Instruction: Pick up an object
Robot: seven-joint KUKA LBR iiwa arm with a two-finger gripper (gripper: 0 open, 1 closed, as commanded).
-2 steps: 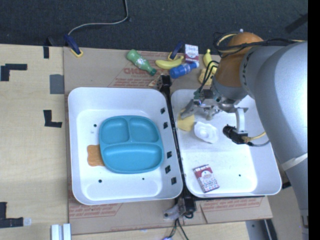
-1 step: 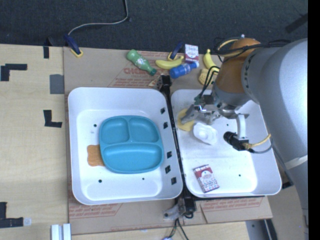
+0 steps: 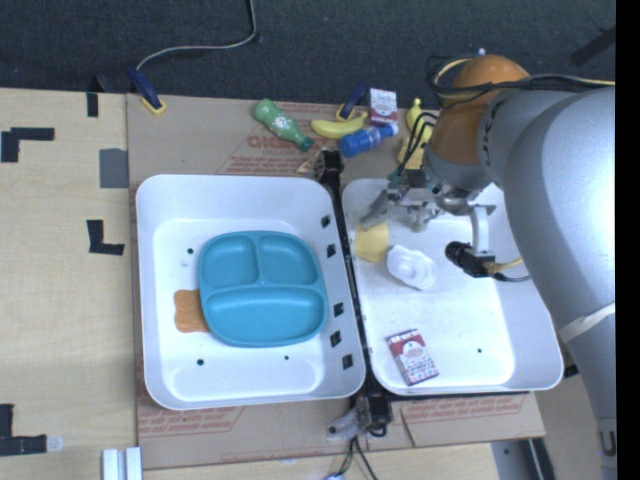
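Arm (image 3: 560, 168) low over right bin (image 3: 500, 348), claw (image 3: 392, 206) nr yellow obj (image 3: 372, 242).

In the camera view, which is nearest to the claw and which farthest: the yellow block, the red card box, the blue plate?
From the claw:
1. Yellow block, right bin, just below the claw.
2. Blue plate, left bin.
3. Red card box, right bin's near edge; close to the plate's rank.

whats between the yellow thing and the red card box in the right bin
In the camera view, a white object lies between the yellow thing and the red card box.
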